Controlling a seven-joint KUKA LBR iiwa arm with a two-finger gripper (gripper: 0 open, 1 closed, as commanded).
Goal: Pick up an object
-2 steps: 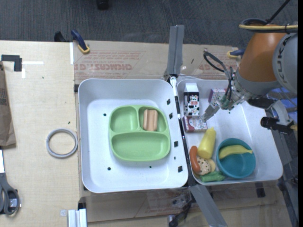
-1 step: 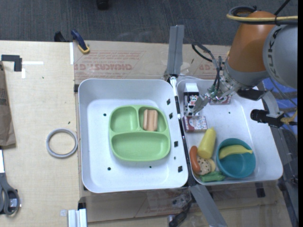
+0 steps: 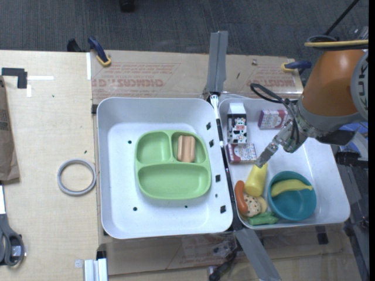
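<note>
Just above the yellow pear (image 3: 256,180), end effector (image 3: 268,154) hangs mid-approach, can't tell its state; next move looks like dropping squarely onto it.

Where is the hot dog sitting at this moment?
The hot dog lies in the upper right compartment of the green divided plate, inside the left white bin, away from the gripper over the right bin.
</note>
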